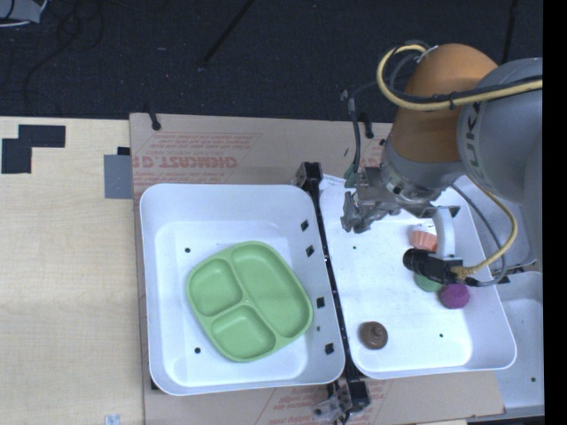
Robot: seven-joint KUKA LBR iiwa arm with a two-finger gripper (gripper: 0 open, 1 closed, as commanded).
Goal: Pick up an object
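Nothing is picked yet: my hand (356,212) hangs over the right bin (390,361) (whether open, I cannot tell), objects untouched.

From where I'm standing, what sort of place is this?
Probably a robotics test lab: a grey arm with an orange band reaches over two shallow white bins, one holding a green divided plastic plate, on a cardboard-covered bench.

Claw (356,217) fingers' spread indistinct.

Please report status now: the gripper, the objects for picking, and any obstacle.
Gripper over right bin, upper left corner, nothing seen held. Brown round piece, purple piece lie apart. Green tray in left bin.
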